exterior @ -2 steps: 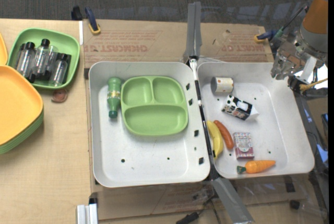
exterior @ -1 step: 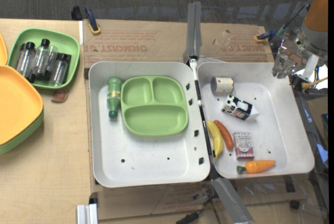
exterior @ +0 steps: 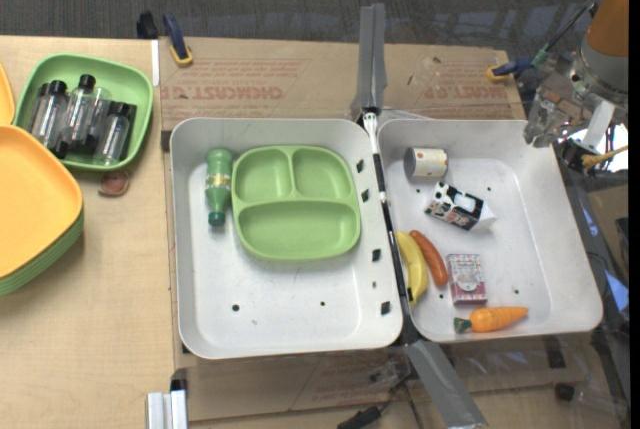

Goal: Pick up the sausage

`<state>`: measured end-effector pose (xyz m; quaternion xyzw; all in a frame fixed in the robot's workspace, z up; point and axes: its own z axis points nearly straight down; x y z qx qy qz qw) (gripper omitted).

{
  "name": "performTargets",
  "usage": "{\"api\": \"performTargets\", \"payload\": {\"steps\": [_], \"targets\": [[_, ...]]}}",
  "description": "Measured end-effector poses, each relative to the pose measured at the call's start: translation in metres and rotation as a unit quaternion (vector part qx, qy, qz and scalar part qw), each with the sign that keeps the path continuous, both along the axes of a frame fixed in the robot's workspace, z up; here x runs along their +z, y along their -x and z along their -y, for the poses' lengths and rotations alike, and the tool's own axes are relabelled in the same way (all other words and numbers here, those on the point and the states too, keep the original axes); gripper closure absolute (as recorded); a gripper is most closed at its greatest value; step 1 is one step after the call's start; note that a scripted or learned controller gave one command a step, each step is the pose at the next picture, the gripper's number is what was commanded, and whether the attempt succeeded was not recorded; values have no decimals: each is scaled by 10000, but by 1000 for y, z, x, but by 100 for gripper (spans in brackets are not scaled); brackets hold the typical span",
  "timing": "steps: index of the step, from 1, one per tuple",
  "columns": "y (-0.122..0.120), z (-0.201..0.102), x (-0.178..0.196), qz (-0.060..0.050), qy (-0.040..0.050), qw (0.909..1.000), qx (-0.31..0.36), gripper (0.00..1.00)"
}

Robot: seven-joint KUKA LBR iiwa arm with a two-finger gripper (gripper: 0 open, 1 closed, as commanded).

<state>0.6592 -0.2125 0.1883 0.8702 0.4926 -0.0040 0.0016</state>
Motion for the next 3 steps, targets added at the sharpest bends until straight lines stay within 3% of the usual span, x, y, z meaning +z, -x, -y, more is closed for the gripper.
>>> {"api": "performTargets", "payload": {"steps": [1,2,3], "targets": [[2,-8,-32,9,-27,9864,-1645,100],[12,4,-27,16,-18,9509,-3094,100],[49,10,-49,13,-26,9676,-2525,100]]}}
